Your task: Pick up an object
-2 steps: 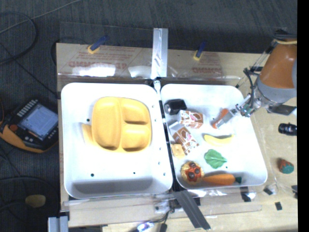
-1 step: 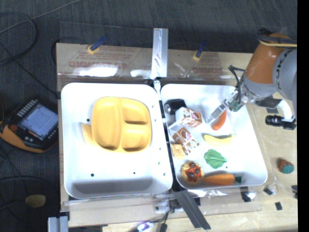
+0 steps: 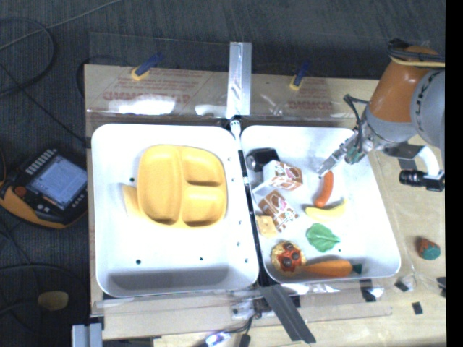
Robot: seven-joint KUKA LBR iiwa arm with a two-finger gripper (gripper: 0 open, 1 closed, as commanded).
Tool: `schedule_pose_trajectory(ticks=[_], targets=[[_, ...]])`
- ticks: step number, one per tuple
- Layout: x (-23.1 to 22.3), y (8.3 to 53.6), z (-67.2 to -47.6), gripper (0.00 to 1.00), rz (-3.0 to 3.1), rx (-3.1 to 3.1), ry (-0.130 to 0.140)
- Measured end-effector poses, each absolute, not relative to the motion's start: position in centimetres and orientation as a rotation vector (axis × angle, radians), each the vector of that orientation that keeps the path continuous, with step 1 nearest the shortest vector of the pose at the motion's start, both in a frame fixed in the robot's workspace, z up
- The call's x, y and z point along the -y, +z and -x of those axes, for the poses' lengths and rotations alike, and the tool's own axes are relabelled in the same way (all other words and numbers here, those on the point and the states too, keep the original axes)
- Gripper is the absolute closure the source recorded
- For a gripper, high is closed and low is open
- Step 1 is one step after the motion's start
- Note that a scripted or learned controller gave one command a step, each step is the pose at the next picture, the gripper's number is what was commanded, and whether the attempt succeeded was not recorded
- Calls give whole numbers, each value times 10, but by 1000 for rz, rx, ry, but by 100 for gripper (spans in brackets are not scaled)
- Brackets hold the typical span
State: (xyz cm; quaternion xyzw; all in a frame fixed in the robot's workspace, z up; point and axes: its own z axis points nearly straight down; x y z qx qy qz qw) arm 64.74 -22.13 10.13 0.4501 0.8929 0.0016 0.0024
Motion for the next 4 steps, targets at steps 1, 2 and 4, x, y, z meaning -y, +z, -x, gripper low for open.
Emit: schedule_pose_trajectory(ticks=[1, 2, 4], targets=[[224, 152, -669, 100, -1905, -2495, -3], [174, 135, -669, 100, -2220, -2225, -3], [196, 88, -616, 0, -2162, -2267, 6]])
